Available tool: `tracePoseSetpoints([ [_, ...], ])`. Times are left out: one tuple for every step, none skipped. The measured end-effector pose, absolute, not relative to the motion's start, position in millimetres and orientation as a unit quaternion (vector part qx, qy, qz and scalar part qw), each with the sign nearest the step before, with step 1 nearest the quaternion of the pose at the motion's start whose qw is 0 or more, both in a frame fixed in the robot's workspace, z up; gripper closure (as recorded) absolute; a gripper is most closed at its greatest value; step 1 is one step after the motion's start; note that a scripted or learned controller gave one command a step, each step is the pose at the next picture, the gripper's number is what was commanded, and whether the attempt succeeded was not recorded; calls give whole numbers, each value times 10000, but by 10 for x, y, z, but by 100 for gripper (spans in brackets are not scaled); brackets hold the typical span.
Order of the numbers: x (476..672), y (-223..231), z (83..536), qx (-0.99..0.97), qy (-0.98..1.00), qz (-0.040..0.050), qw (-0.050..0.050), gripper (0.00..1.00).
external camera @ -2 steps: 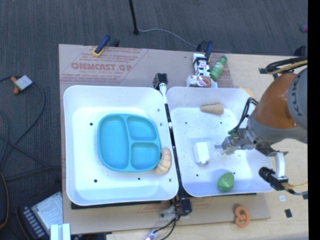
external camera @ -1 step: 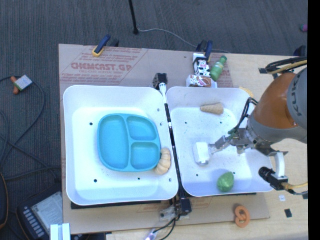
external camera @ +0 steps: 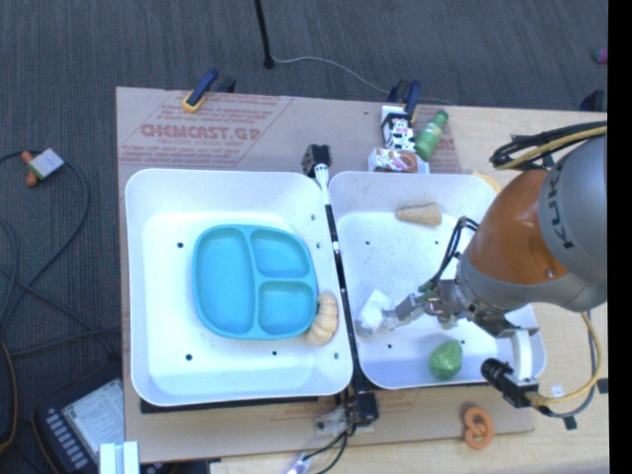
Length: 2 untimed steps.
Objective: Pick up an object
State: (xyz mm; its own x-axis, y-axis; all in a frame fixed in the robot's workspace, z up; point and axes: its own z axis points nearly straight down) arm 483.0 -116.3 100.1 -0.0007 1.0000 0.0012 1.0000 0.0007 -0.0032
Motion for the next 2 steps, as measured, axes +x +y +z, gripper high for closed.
tracePoseSetpoints([
  [4833, -1162, 1096, -7072, -7070, 4, 17, 100],
  [4832, -1162, 1095, -7072, -7070, 4, 18, 0],
])
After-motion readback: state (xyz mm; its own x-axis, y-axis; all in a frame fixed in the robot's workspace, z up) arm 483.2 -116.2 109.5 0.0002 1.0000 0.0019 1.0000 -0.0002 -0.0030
